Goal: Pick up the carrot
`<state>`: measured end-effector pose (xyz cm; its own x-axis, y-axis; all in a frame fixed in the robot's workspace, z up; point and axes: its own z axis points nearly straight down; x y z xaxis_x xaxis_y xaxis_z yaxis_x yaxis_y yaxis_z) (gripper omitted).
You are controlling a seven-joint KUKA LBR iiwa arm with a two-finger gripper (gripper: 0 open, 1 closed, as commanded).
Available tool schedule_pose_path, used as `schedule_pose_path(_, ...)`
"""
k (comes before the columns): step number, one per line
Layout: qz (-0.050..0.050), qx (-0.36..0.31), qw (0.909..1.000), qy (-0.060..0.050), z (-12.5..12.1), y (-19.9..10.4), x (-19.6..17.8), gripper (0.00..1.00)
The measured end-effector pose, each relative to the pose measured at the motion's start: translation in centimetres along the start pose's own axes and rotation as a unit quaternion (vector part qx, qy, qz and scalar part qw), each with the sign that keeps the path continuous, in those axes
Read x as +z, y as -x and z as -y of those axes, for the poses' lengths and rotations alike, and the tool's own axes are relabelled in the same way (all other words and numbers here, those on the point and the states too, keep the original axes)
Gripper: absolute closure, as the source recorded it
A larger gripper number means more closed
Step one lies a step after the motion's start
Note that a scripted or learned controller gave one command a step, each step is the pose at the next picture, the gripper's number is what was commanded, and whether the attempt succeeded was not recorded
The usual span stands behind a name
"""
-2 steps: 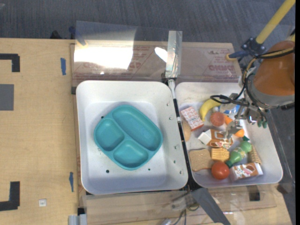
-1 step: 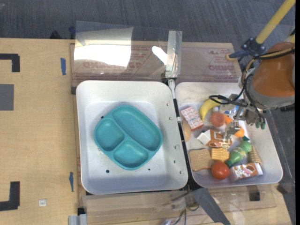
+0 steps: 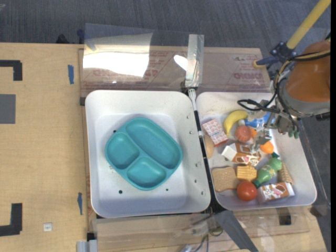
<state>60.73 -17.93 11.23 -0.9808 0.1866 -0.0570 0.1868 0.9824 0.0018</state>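
1. Robotics lab setup: plywood-topped surface marked with black tape brackets and blue tape tabs.
2. Two shallow white plastic bins side by side, clear acrylic panels behind.
3. Toy plastic food pile, grey carpet floor.

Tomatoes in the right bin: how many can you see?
2. One tomato at the bin's near edge, another tomato beside the banana. More may hide in the clutter.
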Motion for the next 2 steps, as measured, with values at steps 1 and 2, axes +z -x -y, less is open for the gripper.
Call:
schedule_pose_path(1, -0.015, -0.009, 0.9998, 0.0, 0.0, -1.3, 1.6, 0.0)
schedule_pose_path(2, -0.013, -0.011, 0.9999, 0.0, -0.1, -1.1, 0.6, 1.0)
